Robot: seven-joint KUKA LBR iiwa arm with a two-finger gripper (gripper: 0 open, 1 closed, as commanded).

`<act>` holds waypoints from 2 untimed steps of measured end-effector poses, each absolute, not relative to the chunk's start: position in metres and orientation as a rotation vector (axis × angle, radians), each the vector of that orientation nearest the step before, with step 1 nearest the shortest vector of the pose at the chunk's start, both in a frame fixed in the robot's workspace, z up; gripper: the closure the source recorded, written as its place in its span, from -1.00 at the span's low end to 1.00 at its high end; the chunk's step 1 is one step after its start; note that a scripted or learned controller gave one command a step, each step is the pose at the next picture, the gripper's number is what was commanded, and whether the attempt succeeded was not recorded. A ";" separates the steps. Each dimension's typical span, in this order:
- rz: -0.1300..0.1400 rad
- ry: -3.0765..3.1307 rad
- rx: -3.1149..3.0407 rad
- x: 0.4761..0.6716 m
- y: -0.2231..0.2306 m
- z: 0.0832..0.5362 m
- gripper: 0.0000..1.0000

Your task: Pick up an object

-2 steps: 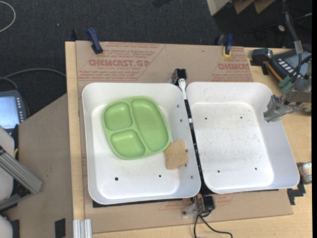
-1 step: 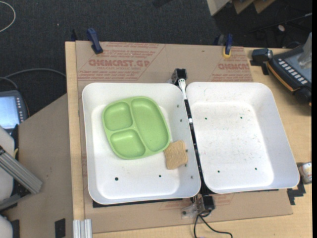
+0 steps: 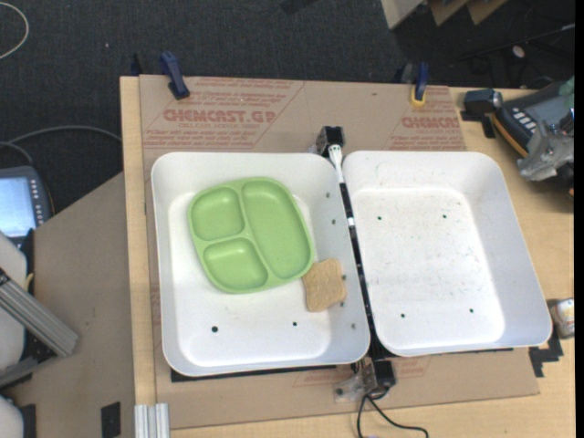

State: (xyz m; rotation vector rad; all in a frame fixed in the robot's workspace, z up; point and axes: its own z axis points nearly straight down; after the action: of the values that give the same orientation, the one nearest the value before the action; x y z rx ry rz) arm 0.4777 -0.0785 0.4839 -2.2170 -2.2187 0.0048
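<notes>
A light green divided plate (image 3: pixel 249 235) lies in the left bin (image 3: pixel 182 336), toward its far side. A small tan square piece (image 3: pixel 324 285), like a sponge or a cracker, rests just off the plate's near right corner, close to the wall between the bins. The arm's grey end with the gripper (image 3: pixel 546 149) sits at the view's right edge, outside the right bin (image 3: pixel 511 327) past its far right corner, well away from both objects. Nothing shows at the gripper.
The right bin's floor bears only small dark specks. A black clip (image 3: pixel 330 140) and a thin rod run along the seam between the bins. Blue and yellow clamps (image 3: pixel 173 73) hold the cardboard base at its far edge.
</notes>
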 end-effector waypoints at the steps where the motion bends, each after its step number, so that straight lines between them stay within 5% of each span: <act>1: 0.008 -2.213 -2.225 0.555 -0.158 0.409 1.00; 2: -0.015 -2.238 -2.230 0.608 -0.143 0.544 1.00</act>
State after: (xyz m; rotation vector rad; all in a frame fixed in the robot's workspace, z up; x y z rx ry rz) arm 0.6076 -0.1429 0.5437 -2.2301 -2.2381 -0.0151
